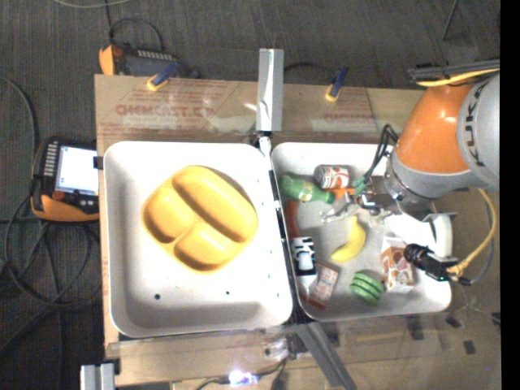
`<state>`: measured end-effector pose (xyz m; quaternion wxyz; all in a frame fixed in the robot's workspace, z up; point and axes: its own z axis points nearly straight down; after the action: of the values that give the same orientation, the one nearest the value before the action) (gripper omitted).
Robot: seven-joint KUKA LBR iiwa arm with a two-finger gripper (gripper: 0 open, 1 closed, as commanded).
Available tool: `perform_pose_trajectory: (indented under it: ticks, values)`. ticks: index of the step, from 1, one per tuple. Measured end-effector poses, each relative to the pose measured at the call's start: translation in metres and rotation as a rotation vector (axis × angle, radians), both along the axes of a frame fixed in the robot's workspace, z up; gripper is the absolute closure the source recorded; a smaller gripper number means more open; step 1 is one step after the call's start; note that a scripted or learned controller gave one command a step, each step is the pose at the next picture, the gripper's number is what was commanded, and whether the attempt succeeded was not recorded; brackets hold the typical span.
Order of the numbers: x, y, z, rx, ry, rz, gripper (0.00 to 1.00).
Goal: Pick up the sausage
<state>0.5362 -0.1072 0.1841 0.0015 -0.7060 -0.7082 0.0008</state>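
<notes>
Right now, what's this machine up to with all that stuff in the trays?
A grey and orange robot arm reaches in from the right over the right bin, which holds a banana, a can, a green bottle and a green round thing. Its gripper hangs just above the banana. The left bin holds a yellow divided plate. It is meant to pick up a sausage, but nothing looks grasped yet.

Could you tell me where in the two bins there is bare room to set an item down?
The left bin has bare floor along its near edge and around the yellow divided plate. The right bin is crowded: can, green bottle, banana, green round item and small packets, with the pincer above the banana.
</notes>
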Motion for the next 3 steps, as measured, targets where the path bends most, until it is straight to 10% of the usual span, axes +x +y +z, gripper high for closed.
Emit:
perform_pose_trajectory:
  ticks: [1,2,3]
  values:
    - [0.027,0.003,-0.095,-0.003,-0.010,0.192,0.00]
    - [0.029,0.001,-0.085,-0.006,-0.015,0.190,1.00]
    - [-0.018,0.009,-0.083,0.000,-0.002,0.457,1.00]
